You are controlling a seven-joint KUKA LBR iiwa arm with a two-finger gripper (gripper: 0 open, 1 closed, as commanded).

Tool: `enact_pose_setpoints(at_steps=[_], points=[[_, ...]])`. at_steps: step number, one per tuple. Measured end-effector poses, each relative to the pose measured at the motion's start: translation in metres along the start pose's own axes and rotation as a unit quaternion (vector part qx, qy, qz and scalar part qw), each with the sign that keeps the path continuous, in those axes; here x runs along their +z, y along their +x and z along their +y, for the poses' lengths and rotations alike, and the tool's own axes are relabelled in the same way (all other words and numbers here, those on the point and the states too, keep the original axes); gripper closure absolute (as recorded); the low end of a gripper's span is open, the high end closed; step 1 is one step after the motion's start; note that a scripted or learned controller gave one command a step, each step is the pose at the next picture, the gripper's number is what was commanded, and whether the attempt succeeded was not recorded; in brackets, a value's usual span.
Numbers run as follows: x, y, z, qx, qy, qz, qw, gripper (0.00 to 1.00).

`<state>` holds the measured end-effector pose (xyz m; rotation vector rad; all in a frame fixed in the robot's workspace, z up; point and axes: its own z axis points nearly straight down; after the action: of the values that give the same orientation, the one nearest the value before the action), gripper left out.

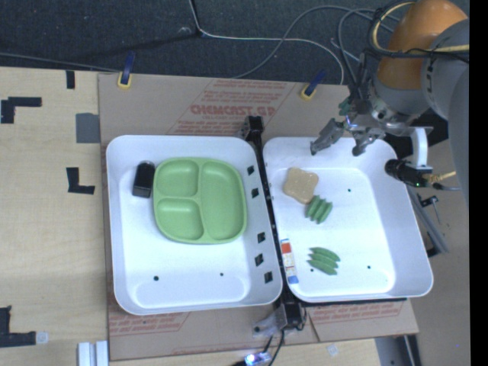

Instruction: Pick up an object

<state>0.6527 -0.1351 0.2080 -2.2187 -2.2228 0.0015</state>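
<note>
In the right bin [396,227] lie a tan bread-like piece [300,184], a green ridged vegetable piece [319,209] just below it, and a green pea pod [323,260] nearer the front. A small red, white and blue item [287,256] rests against that bin's left wall. My gripper [339,143] hangs over the bin's back edge, open, its two fingers spread with nothing between them. It is above and to the right of the tan piece, apart from it.
The left bin [126,227] holds a green divided plate [200,200] and a small black block [142,179] at the plate's left. Cables run behind the bins. Blue and yellow clamps [311,87] pin the cardboard sheet [221,105] under the bins.
</note>
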Motion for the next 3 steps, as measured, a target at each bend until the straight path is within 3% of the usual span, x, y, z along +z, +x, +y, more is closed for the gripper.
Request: enact_pose_setpoints(at_steps=[2, 3], points=[[0.104, -0.006, -0.002, 0.0, 0.002, -0.001, 1.0, 0.0], [0.123, -0.006, -0.002, 0.0, -0.001, -0.001, 1.0, 0.0]])
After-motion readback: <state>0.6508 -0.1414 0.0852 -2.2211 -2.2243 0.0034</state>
